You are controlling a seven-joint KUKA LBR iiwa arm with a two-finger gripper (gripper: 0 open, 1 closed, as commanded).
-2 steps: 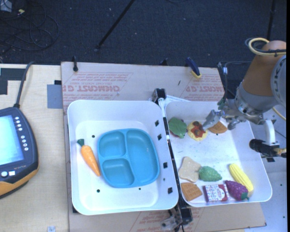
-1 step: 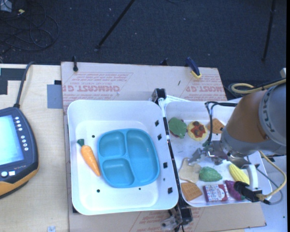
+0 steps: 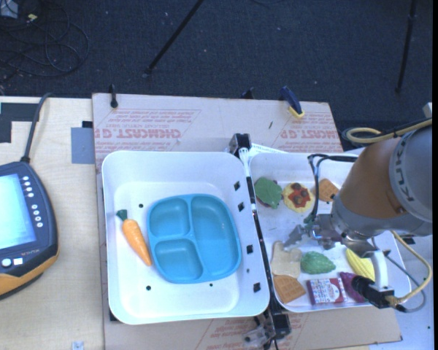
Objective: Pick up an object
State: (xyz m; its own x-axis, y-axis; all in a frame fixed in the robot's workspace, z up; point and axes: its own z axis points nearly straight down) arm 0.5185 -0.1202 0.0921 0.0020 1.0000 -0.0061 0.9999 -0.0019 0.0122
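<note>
Two bins on surface. Right bin (image 3: 260, 168): red packet (image 3: 323, 291), green leafy toy (image 3: 317, 262), yellow corn (image 3: 360, 262); end effector (image 3: 304, 235) just above leafy toy, finger state unclear. Left bin (image 3: 117, 168): carrot (image 3: 136, 239) beside blue divided tray (image 3: 191, 237). Beyond: green lump (image 3: 269, 192), pizza toy (image 3: 298, 196).

The arm (image 3: 394, 184) enters from the right edge of the camera view, 1 thick grey link angled down toward the left. Its orange band (image 3: 369, 177) wraps the segment just above the wrist, up and to the right of the jaws. Below the band a grey wrist flange (image 3: 361, 228) narrows into the gripper (image 3: 301, 237), which points left and slightly down. The 2 metal fingers (image 3: 295, 233) are too small and blurred to read their spread.
</note>
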